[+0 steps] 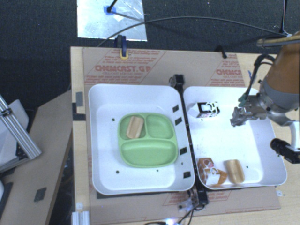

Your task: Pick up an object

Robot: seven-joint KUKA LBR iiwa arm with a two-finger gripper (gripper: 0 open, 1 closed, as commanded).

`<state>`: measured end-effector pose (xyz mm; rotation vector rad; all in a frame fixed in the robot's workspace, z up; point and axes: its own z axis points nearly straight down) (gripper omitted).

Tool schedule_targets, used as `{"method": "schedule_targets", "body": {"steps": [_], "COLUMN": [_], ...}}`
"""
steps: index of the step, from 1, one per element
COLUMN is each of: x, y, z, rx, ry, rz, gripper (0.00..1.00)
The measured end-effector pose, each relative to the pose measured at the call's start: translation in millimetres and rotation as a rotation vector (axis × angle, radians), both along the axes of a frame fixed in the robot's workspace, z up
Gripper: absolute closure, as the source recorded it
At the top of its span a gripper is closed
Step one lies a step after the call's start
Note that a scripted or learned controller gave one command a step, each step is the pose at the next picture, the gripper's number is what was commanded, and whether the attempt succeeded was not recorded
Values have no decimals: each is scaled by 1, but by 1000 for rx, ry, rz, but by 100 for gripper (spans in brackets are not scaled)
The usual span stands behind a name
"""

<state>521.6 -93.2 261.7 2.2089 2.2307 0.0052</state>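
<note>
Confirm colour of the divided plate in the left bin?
Light green plate, seen clearly in the camera view.

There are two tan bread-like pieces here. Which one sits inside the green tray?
The tan piece in the green tray's upper-left compartment, in the left bin. The other tan piece lies bare in the right bin, beside a wrapped packet.

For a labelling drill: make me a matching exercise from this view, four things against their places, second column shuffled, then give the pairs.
Things:
1. green divided plate
2. tan bread piece
3. black-and-white small object
4. wrapped snack

Places:
A. right bin, near corner by the divider
B. middle of the left bin
C. right bin, far part near the divider
D. upper-left compartment of the plate

Pairs: 1-B, 2-D, 3-C, 4-A
</note>
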Motion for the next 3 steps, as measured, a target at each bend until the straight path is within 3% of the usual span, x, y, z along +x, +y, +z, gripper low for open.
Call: {"method": "schedule_targets", "body": {"steps": [1,2,3], "x": [23,34,47], "y": [46,103,158], "z": [-13,-10,-29], "rx": [0,1,1], "ry": [1,1,3], "rz": [0,1,0], "gripper": [100,100,100]}}
